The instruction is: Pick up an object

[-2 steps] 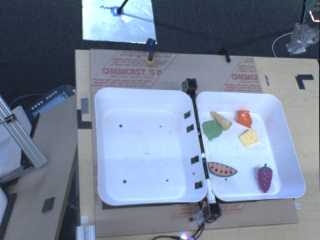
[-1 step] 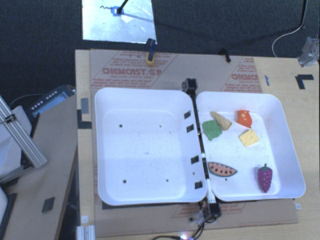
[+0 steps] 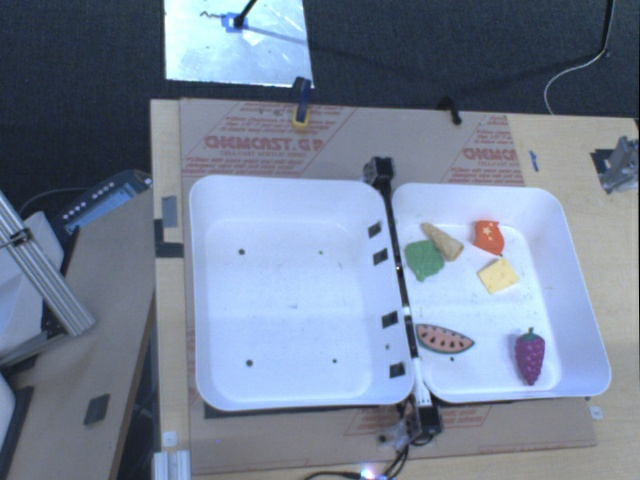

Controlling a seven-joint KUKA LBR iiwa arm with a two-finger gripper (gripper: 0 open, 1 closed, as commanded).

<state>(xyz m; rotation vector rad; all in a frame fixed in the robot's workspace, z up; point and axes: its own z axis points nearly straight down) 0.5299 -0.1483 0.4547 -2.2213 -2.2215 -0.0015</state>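
The right bin (image 3: pixel 570 258) holds several toy foods. A green leafy piece (image 3: pixel 423 259) lies by its left wall, with a tan cone-shaped piece (image 3: pixel 442 240) touching it from above. An orange piece (image 3: pixel 487 235) sits further right, and a yellow cheese block (image 3: pixel 498 275) lies just below it. A watermelon slice (image 3: pixel 443 339) rests near the front left. A purple bunch of grapes (image 3: pixel 530 355) lies at the front right.
The left bin (image 3: pixel 290 298) stands beside the right one, joined by a black-clipped divider (image 3: pixel 400 288). Both rest on a cardboard sheet (image 3: pixel 340 133) on the bench. A yellow clamp (image 3: pixel 300 118) sits behind the bins. Grey equipment (image 3: pixel 45 288) stands at the left.
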